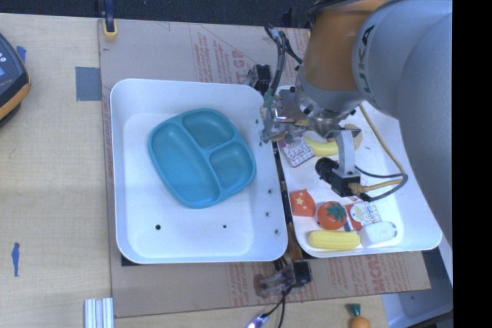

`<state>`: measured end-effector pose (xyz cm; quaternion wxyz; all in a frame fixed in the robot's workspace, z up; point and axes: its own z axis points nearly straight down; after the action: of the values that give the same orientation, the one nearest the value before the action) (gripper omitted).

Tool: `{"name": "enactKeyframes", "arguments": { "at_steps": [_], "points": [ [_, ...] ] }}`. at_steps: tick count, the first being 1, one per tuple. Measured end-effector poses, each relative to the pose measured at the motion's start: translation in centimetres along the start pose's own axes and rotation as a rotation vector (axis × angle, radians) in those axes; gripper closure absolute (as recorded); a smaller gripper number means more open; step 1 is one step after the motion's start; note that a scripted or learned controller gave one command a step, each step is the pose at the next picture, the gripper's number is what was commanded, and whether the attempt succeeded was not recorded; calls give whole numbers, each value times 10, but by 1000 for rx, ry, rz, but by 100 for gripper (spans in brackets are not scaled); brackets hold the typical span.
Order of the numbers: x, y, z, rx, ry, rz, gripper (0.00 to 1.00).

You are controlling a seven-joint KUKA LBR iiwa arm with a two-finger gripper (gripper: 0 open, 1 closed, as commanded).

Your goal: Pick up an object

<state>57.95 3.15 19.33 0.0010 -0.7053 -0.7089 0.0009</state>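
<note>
The grey arm with its orange band reaches in from the right over the right bin (419, 234). Its gripper (296, 136) hangs low at that bin's upper left, just above a small printed packet (298, 154) and a yellow banana (323, 147). The wrist hides the fingers. Further forward in the right bin lie an orange-red piece (303, 203), a red tomato (332, 215), a yellow corn cob (334, 240) and a small white packet (367, 214). The left bin (131, 230) holds a blue divided plate (201, 156).
A black cable with a connector (338, 179) loops from the wrist over the right bin. A yellow-and-black device (11, 81) sits at the left edge of the bench. Cardboard lies under both bins, with clamps at its back-left corner (108, 15) and front edge (283, 279).
</note>
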Motion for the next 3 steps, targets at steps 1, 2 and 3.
{"name": "enactKeyframes", "arguments": {
  "at_steps": [1, 2, 3],
  "points": [
    [2, -76, -24, 2, -1, 2, 100],
    [59, 3, -46, 0, 0, 0, 100],
    [26, 67, -34, 0, -1, 2, 100]
  ]
}}
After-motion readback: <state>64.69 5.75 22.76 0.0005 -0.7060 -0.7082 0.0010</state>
